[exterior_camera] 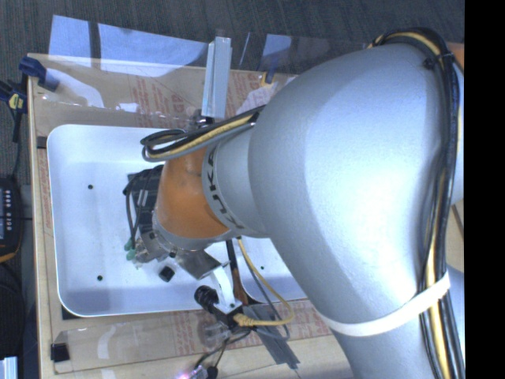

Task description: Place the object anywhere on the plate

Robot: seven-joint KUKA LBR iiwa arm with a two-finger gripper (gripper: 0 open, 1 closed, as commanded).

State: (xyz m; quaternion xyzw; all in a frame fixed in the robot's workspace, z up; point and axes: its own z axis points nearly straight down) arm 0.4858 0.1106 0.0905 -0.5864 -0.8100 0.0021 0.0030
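The grey arm with its orange band [185, 200] reaches in from the right and hangs low over the left white bin [71, 212]. The gripper [142, 247] sits under the wrist, near the middle of that bin's floor, and the black wrist housing and cables [142, 192] hide most of it. A small green bit [128, 247] shows at the gripper's left edge; I cannot tell what it is or whether it is held.
The arm's big grey body [347, 188] covers the right bin, of which a sliver of rim [264, 290] shows. Cables and a black connector [207, 297] hang by the front edge. An upright metal post [215, 77] stands behind the bins.
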